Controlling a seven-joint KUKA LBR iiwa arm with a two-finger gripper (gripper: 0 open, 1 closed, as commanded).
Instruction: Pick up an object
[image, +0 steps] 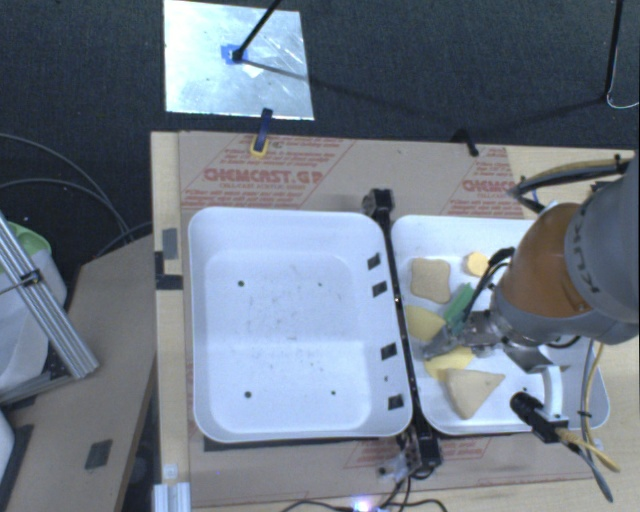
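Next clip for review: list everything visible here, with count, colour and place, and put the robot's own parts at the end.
left bin: 1, white, left half of the bench.
right bin: 1, white, beside it on the right, partly under the arm.
tan block: 1, beige, upper left of the right bin.
yellow round piece: 1, yellow, right of the tan block.
green piece: 1, green, mid right bin, at the gripper.
yellow pieces: about 2, pale yellow, along the right bin's left wall.
tan wedge: 1, beige, lower right bin.
cardboard sheet: 1, brown with red print, under both bins.
metal plate: 1, silver, on the dark floor above.
arm: 1, grey and orange, from the right.
gripper: 1, dark, low among the pieces.
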